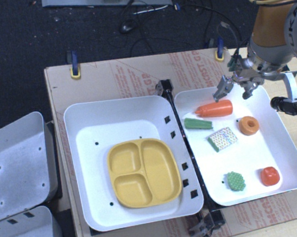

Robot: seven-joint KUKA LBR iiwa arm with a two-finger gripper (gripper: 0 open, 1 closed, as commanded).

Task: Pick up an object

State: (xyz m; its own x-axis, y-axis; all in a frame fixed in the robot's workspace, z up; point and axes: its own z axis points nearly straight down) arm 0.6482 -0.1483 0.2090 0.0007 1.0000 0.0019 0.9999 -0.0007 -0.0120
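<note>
Orange carrot (215, 109) lies just below open-fingered gripper (234, 90)

A: The grey arm with the orange band (278, 6) runs off the frame's right edge.

B: And the pale grey perforated trays (14, 178) at lower left are cut by the left and bottom edges. The small checkered packet's (222, 139) print is illegible.

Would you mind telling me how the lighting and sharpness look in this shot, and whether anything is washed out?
In the camera view, light is even and soft; the right bin is bright, nearly washed out at its floor, with faint shadows under the carrot and the gripper. The yellow tray reads clearly. The picture is slightly grainy, and the dark floor behind loses detail.
</note>
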